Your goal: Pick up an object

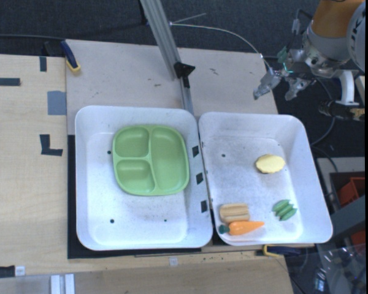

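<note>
Above the far right corner of the right bin (306,139), the gripper (280,88) hangs spread and empty, well apart from the yellow piece (270,163), so a descent onto the crowded carrot (245,228) and bread (233,212) risks a missed grasp.

Two shallow white plastic bins on a pale bench, with fixtures around them.
The left white bin (80,164) and the right white bin (306,158) touch along their inner rims and rest on a black mat (71,195). Behind them lies a beige board (122,72), crossed by a slanting grey aluminium pole (159,23). A blue-and-yellow clamp (70,56) sits at the board's far left corner. The light wooden benchtop (18,195) carries a grey tape patch (57,102) and black tape marks (47,144).
</note>
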